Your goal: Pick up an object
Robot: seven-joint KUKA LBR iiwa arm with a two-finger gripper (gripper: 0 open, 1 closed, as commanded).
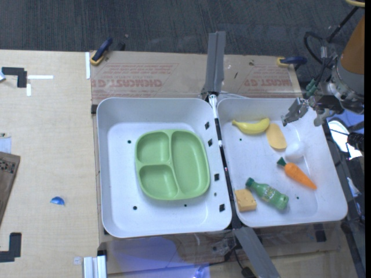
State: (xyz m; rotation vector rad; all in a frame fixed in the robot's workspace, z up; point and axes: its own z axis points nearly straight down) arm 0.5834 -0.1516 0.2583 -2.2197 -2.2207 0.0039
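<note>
Two shallow white bins sit side by side on a pale wooden bench (46,155), seen from above at a slant. Nearest the camera in the right bin (330,210) lie a yellow sponge-like block (246,200) and, just beside it, a green bottle (268,194) on its side. An orange carrot (298,174) with a green top lies a little farther back, near a white object (294,150) that blends into the bin floor. Beyond these rest a tan, rounded piece (276,137) and a yellow banana (251,126), its end touching or nearly touching the tan piece. The gripper (306,112) hangs over the bin's far right corner with its two fingers spread apart and nothing between them; the banana lies to its left, apart from it, and the carrot sits nearer the camera. A green divided plate (172,164) occupies the left bin (113,155). Brown cardboard (151,74) lines the bench behind both bins, a blue clamp (102,50) at its far left corner, with dark carpet (145,10) beyond.
</note>
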